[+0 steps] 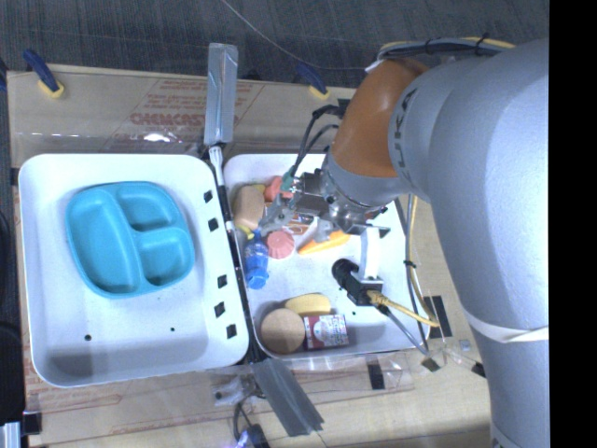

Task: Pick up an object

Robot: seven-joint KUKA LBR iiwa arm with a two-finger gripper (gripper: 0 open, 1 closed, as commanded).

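The claw [284,215] hangs low in the right bin [396,334], over its cluttered middle; I cannot tell how its grip stands, perhaps because the wrist hides it. Nothing looks lifted, so the pick remains undone. Just below it sits a pink piece [281,244], beside that a blue bottle [256,261]. Farther left lies the blue tray [129,236].

Bench [112,110] covered by brown cardboard sheet, clamped by blue clips [43,73]. Two white bins set side by side on it: left bin [37,278], right bin [396,329], walls touching.
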